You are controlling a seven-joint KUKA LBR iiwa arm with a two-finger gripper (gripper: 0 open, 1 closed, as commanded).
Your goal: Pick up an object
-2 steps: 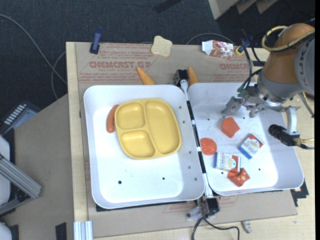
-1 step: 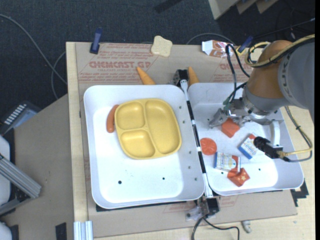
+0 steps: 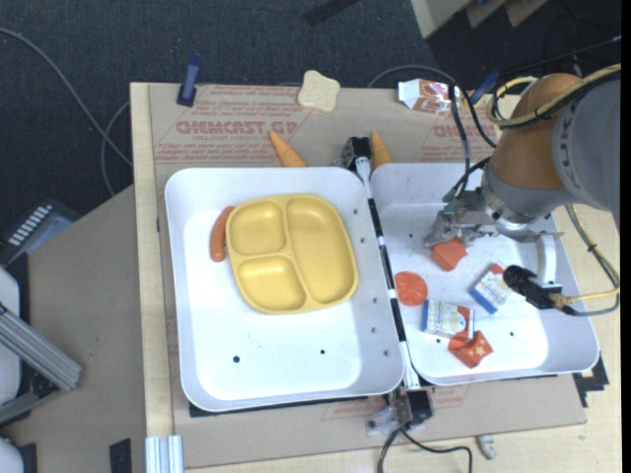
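While reaching from right, arm [image 3: 552,146] apparently hangs over right bin [image 3: 552,348].

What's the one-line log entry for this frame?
arm: over right bin | gripper: above orange block | grasp: unconfirmed | left bin: yellow tray

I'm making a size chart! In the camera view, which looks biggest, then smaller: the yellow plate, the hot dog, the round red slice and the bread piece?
1. Yellow plate, by far the biggest.
2. Hot dog, long and thin, partly hidden behind the plate.
3. Bread piece and round red slice: they look about alike, too close to rank.
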